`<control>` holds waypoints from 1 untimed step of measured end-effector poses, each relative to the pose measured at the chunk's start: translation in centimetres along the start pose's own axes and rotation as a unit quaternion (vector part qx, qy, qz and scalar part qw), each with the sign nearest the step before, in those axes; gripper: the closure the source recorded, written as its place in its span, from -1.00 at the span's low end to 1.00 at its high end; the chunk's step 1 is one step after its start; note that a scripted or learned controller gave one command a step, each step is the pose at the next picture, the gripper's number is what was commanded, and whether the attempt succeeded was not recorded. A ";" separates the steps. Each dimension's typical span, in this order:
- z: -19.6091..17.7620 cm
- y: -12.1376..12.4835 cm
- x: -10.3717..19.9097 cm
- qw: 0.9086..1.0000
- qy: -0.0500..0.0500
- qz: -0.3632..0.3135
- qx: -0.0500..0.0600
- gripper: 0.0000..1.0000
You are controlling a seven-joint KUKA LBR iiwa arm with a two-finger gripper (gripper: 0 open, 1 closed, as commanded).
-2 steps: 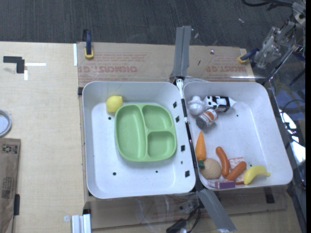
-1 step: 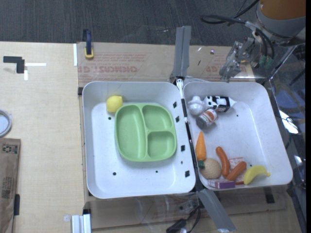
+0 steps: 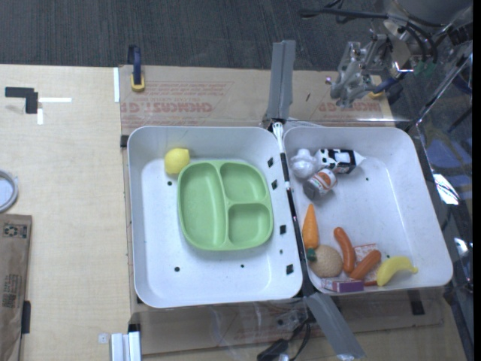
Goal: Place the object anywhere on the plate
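Gripper [image 3: 355, 81] hangs above the bench, past the far edge of the right bin [image 3: 421, 201], near its far-left corner. Nothing between its fingers; can't tell from this angle whether they're spread or closed.

Left bin [image 3: 150, 277]: green three-compartment plate [image 3: 225, 204] roughly centred, all compartments bare. Lemon [image 3: 176, 159] sits on the bin floor at the plate's far-left corner, touching or just beside its rim, not on it.

Right bin: white figure [image 3: 302, 163] and a black-and-white cow toy [image 3: 337, 159] near the far-left corner, small can [image 3: 321, 183] on its side just in front of them. Along the left wall: carrot [image 3: 310, 226], then a round tan ball-like item [image 3: 327, 260] toward the near-left corner. Two sausages [image 3: 345, 248] next to it, angled, on top of a flat packet [image 3: 353, 283] at the near edge. Banana [image 3: 394, 269] lies near the near-right corner, just beside the sausages.

Blue-and-yellow clamp [image 3: 135, 70] on the bench beyond the left bin's far-left corner.
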State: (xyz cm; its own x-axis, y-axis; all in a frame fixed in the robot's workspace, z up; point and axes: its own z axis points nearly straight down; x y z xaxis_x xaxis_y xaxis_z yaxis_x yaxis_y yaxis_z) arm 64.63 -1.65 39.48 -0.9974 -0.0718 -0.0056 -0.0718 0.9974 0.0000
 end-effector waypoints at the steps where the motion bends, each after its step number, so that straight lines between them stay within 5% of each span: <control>1: -3.1 -14.2 -0.4 0.994 0.000 -0.113 0.000 1.00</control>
State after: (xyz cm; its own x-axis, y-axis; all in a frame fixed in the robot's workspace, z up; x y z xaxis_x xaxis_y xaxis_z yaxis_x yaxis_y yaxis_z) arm 66.00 -15.79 42.57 -0.9558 -0.2939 -0.0055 -0.2939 0.9558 -0.0022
